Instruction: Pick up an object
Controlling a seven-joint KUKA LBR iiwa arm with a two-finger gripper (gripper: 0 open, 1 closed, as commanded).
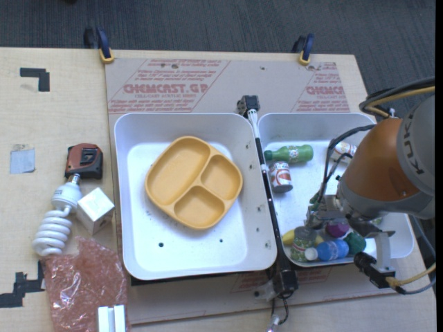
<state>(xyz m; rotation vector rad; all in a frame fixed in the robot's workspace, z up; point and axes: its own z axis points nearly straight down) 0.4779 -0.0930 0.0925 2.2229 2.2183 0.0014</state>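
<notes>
1. Arm (387,164) reaches in from the right and hangs over the right bin (304,126), orange band uppermost.
2. Gripper (324,220) sits low over the front of that bin, right above a heap of small things. Cannot tell how far open it is or whether it has hold of anything; the wrist hides it.
3. Heap (322,244) lies at the bin's front edge: a blue bottle, green, purple and yellow bits, packed touching. Single pieces are hard to tell apart.
4. Green bottle (291,154) lies on its side toward the back of the right bin, well apart from the gripper.
5. Red can (280,177) lies just in front of the bottle, near the left wall.
6. Left bin (131,206) holds a yellow tray (194,182) with three compartments, tilted askew.
7. On the bench left of the bins: tape measure (84,161), bulb (57,220), white cube (95,207), pink wrap (83,282).
</notes>
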